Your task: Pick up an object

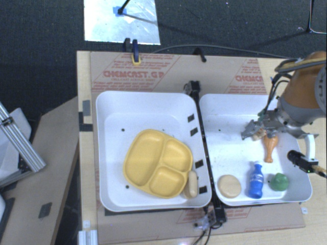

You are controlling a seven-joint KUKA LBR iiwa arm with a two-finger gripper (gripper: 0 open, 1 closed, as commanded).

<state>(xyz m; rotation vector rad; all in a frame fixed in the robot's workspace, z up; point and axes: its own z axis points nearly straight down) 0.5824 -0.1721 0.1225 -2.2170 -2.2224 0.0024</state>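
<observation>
1. Drumstick (269, 148), an orange toy one, lies in the right bin (225, 117), near the far right side. It looks like the thing to pick up, since it is the one closest to the hand.
2. Its long way runs from the back of the bin toward the front. The top end is tucked under the hand (258, 130), and the fat end points down toward the bottle (255, 179).
3. The hand is grey and hangs low over the bin, right at the top end of the drumstick. It seems to touch it or be just above it, but I cannot tell which.
4. I cannot tell if the hand is spread or pressed together. I cannot see the drumstick pinched in it.
5. The arm (305, 88) comes in from the right, so the drumstick is just in front of the hand and a little below it.
6. Other things sit near the front of the right bin: a tan round thing (229, 186), the blue bottle, and a green toy (279, 181). They are near the drumstick but not touching it.
7. The left bin (110, 152) holds a yellow tray (157, 162) with a small tan thing (192, 184) beside it. These are well apart from the hand.
8. I think the next move needs the hand to close across the thin part of the drumstick, not along it.
</observation>
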